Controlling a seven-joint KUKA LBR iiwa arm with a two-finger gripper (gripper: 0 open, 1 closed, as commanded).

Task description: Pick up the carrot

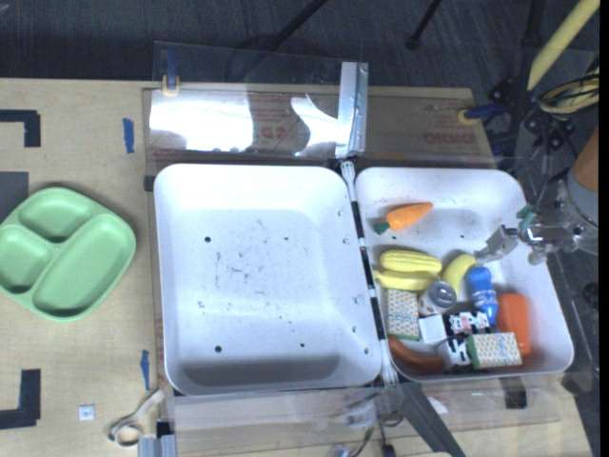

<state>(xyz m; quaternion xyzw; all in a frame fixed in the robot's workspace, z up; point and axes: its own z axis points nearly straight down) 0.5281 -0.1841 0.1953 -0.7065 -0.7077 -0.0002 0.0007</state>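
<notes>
Wooden bench under white bins; dark carpet behind.

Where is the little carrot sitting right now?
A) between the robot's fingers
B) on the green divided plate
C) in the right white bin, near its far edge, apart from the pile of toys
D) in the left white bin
C: the carrot lies on the floor of the right white bin toward its far edge, with bare white between it and the bananas.
</notes>
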